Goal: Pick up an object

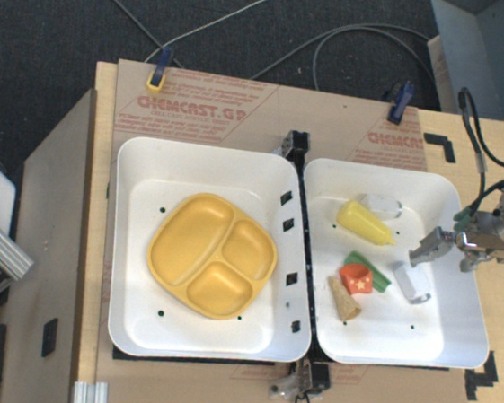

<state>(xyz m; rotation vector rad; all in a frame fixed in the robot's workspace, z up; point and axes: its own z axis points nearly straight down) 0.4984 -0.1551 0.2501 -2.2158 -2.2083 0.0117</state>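
Gripper hangs low over the right bin, reaching in from the right edge. Fingers point down toward the bin floor; nothing sits between them. Whether they stand wide or narrow I cannot tell at this angle.

Candidate objects, all in the right bin:
- Red toy strawberry with green leaves, just to the gripper's left. Closest target.
- Tan wedge, possibly a toy ice-cream cone or bread piece, touching the strawberry on its near-left side.
- Yellow toy bottle or squash shape, lying on its side, farther up and to the left of the gripper.
- Small clear round piece, beyond the yellow item; hard to make out.

Left bin bears a yellow divided plate, well apart from the gripper.

Handling judgement: the toys look like light, rigid moulded plastic, smooth and likely slippery. The strawberry should be pinched across its red body, not the leaves; the neighbouring wedge crowds one side.
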